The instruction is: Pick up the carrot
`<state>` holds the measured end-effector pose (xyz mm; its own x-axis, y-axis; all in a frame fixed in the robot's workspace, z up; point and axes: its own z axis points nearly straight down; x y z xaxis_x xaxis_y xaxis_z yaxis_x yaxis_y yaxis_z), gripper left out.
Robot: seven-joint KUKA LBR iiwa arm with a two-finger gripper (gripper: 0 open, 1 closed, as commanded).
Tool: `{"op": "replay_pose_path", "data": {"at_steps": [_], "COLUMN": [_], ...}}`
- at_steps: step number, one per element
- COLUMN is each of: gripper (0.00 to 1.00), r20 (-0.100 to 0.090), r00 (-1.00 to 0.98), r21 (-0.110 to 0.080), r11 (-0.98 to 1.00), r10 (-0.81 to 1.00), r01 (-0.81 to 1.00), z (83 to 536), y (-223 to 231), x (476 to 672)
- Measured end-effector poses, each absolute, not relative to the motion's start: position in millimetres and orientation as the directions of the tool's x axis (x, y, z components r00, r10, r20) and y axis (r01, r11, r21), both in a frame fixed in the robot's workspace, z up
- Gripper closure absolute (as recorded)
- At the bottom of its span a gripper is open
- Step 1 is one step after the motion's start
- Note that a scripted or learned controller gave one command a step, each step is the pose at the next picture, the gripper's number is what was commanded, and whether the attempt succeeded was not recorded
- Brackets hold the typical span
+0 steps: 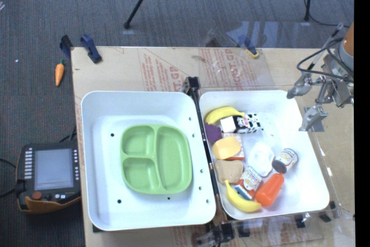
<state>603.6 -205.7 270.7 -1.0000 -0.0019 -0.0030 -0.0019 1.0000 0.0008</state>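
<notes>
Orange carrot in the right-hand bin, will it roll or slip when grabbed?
The smooth orange tapered carrot may well slip from a pinch, since it narrows. It likely won't roll far: a yellow banana lies against it. It looks like rigid plastic, so probably light.

Two white bins sit on the surface. One green tray is there. Two bananas and one orange carrot lie among the food.
</notes>
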Motion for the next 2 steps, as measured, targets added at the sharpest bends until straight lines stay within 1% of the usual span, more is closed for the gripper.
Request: {"op": "replay_pose_path", "data": {"at_steps": [1, 2], "gripper": [0.0, 0.0], "r20": [0.012, -0.047], "r00": [-0.999, -0.991], "r21": [0.007, -0.011], "r11": [0.999, 0.992], "r10": [-0.037, -0.128], "r01": [-0.037, -0.128], "z": [155, 97], "y": [-164, -164], "x": [573.5, 495.8]}}
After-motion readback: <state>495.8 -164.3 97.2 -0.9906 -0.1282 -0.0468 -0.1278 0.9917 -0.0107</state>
